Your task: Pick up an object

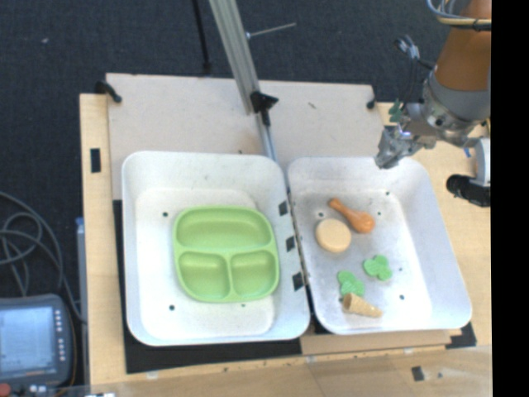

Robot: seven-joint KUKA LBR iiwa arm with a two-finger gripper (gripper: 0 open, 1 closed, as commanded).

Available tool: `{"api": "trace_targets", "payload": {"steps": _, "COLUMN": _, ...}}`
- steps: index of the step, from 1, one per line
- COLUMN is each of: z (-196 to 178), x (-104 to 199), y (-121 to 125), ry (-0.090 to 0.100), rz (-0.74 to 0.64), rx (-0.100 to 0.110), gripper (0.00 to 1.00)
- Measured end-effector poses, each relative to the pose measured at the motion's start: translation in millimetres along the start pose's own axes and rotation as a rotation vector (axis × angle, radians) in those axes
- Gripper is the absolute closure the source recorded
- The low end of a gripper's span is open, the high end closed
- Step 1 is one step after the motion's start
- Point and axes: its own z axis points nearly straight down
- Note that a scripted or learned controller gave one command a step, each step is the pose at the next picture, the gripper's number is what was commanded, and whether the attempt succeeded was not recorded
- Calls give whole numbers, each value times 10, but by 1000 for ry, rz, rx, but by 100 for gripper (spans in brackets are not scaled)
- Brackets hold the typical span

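Gripper (388,157) poised over right bin's (438,230) 1 o'clock rim
Whether it is open or closed can't be told; orange spoon (352,215), tan disc (334,236), green pieces (378,266) and cone (361,305) lie inside

an orange drumstick (352,216), tan disc (334,236), green clovers (378,267) and cone (361,306) lie in the right bin (430,222).

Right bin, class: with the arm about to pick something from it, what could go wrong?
The tan disc touches the orange drumstick, so a grab may knock either aside. The cone and green piece lie together by the right bin near wall. The tool hangs at the far rim, risking a bump.
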Motion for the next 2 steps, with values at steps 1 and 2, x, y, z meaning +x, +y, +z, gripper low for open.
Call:
{"api": "trace_targets", "payload": {"steps": 1, "z": -8, "x": 561, "y": -13, "ry": 3, "rz": -4, "rx": 2, "gripper": 100}}
{"api": "trace_targets", "payload": {"steps": 2, "z": 128, "x": 1047, "y": -63, "ry": 2, "rz": -3, "rx": 3, "gripper": 100}}
